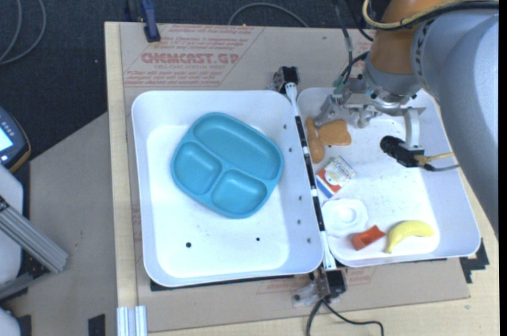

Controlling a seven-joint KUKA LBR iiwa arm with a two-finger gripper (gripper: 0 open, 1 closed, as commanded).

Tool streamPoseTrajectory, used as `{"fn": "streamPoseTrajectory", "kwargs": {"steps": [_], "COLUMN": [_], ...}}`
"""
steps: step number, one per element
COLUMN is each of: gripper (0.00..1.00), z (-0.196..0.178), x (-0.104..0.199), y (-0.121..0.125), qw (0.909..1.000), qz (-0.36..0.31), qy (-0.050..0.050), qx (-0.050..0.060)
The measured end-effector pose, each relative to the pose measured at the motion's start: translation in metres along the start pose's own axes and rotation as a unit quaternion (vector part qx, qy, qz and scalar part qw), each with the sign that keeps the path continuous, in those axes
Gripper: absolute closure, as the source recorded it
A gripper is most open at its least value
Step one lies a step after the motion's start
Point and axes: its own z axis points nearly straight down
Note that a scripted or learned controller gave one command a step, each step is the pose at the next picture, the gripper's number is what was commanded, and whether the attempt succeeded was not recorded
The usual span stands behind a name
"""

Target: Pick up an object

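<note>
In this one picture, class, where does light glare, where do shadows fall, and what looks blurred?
Camera view: even overhead light; soft sheen on the blue plate; the left bin looks bright white; a faint shadow lies under the plate's lower edge; the arm near the lens looks soft and blurred; small items in the right bin lack detail.

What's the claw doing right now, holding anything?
Claw: low in the right bin over the orange-brown toy; open or closed cannot be told.

A robotics lab: bench (95, 192) with clamped bins (150, 192), cables (261, 9).
</note>
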Motion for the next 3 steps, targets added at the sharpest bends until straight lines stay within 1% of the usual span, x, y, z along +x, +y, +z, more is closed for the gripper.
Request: {"fn": "streamPoseTrajectory", "kwargs": {"steps": [1,2,3], "gripper": [0.0,1.0,1.0], "z": [0.0,-0.012,0.002], "x": [0.002,0.002,0.003], "y": [0.0,0.001,-0.076], "qw": [1.0,1.0,1.0], "qz": [0.0,0.0,0.002], "qy": [0.0,0.0,0.001], "qx": [0.0,-0.002,0.003]}}
